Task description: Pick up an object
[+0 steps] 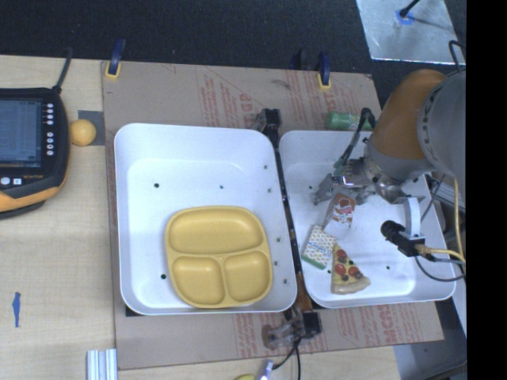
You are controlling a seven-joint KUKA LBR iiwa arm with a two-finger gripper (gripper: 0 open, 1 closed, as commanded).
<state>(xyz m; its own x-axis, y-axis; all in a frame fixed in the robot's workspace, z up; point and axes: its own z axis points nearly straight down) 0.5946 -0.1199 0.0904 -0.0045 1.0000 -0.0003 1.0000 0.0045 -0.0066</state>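
Underneath, brown cardboard (238, 93) covers a pale wooden bench (47, 275).

Grey KUKA arm (444, 125), orange band above wrist: enters from the right, wrist bent down and leftward. Two-finger metal end effector (339, 190): set low, pointing left, thin fingers splayed apart. Black cable hangs looped beside the wrist.

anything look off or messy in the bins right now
Nothing spilled or damaged. The yellow divided tray lies flat in the left bin. In the right bin, a pizza slice toy, a patterned packet and a small red-and-white item lie loosely clustered.
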